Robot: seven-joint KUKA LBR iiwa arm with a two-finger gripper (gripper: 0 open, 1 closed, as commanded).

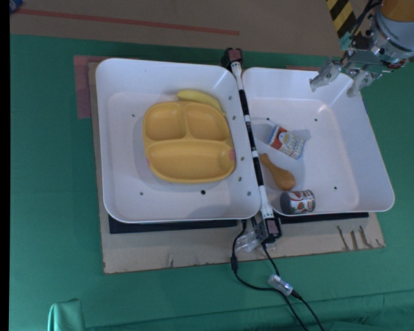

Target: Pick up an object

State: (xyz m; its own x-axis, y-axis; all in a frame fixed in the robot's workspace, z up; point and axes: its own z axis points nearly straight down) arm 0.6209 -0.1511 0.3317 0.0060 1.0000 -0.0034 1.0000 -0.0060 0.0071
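You are seeing the two-finger gripper [341, 80] hanging with fingers spread, pinching nothing, over the right white bin [364, 158] at its one-o'clock corner. The brown drumstick-shaped toy [277, 172] is lying near the bin's seven-o'clock side, its long axis running ten to four, bulb toward four.

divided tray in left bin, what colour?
Yellow. The divided tray shows plainly in the camera view, beside a banana of similar yellow.
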